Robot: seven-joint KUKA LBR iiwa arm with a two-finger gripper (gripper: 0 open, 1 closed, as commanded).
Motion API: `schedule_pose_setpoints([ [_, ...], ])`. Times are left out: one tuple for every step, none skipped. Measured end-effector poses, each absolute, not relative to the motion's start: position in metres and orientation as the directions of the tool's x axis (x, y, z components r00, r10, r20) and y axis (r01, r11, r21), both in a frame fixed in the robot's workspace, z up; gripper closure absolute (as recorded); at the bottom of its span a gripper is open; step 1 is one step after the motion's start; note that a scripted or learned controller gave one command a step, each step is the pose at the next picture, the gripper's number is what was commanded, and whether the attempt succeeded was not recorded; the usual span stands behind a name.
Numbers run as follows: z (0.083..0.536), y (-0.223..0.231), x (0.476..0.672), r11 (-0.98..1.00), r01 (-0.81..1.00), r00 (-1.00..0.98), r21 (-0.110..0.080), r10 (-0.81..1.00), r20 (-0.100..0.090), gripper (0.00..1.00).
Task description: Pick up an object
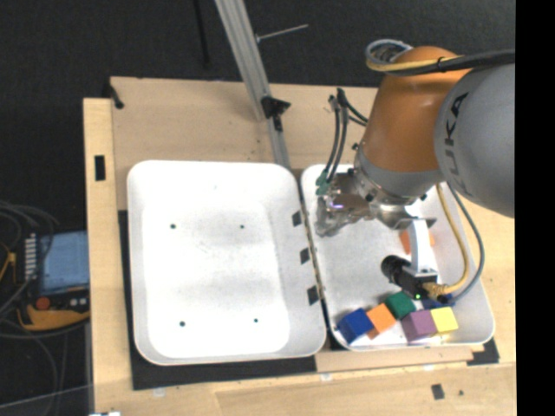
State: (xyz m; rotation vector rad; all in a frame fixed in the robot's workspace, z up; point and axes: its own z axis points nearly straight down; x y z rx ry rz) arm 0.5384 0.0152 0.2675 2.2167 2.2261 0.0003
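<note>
We see the arm's claw (334, 215) over the right bin's (364, 250) far-left corner, its grip unreadable; coloured blocks (399, 317) cluster against the near wall.

bins (217, 176): showing white, left one faintly grey-smudged | blocks along right bin's near edge: showing blue (354, 324), orange (381, 318), green (400, 304), purple (421, 324), yellow (445, 320) | arm (486, 137): showing grey with orange band (412, 111) | table (100, 250): showing light tan wood
</note>
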Motion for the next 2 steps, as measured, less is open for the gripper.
schedule_pose_setpoints([
  [0.246,0.06,0.536,0.005,1.0,-0.005,-0.003,1.0,0.0,1.0],
  [0.239,0.097,0.526,0.003,1.0,-0.003,-0.001,1.0,0.0,1.0],
])
